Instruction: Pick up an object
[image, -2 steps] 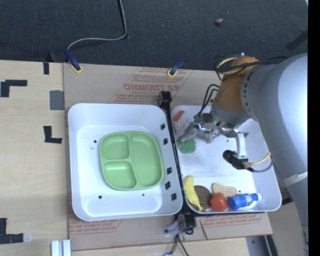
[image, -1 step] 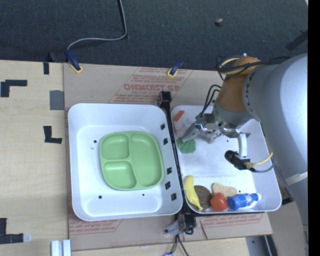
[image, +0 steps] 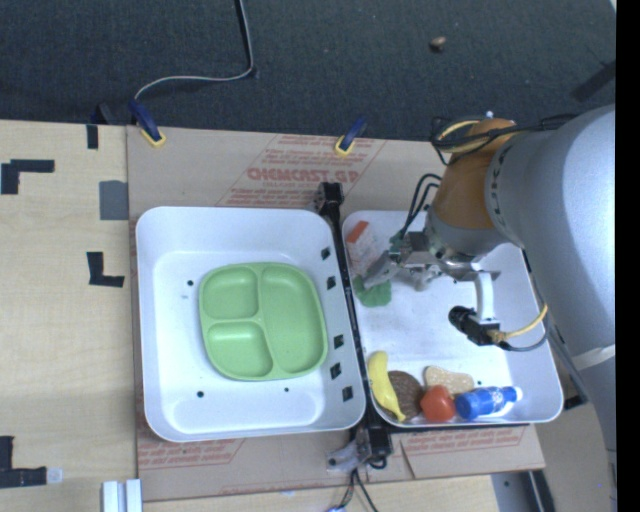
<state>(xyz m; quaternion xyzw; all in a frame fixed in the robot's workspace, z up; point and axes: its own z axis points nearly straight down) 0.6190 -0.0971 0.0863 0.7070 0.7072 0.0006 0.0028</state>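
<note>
Reach-in step, nothing lifted yet: gripper (image: 382, 268) sits low in the right bin (image: 545, 375), upper centre-right of frame, just above a green object (image: 375, 294); I cannot tell if its claw is apart or together. Next likely needs a close and lift. Along the right bin's lower edge lie banana (image: 381, 382), brown item (image: 405, 387), tomato (image: 437, 403), blue bottle (image: 486, 401); left bin (image: 165, 250) holds a green plate (image: 264, 320).

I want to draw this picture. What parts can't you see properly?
- Green thing, camera view: partly covered by the gripper, shape unclear.
- Gripper: too small and blurry to read.
- Brown food: half behind the banana and tomato.
- Arm: cut off at the right edge.
</note>
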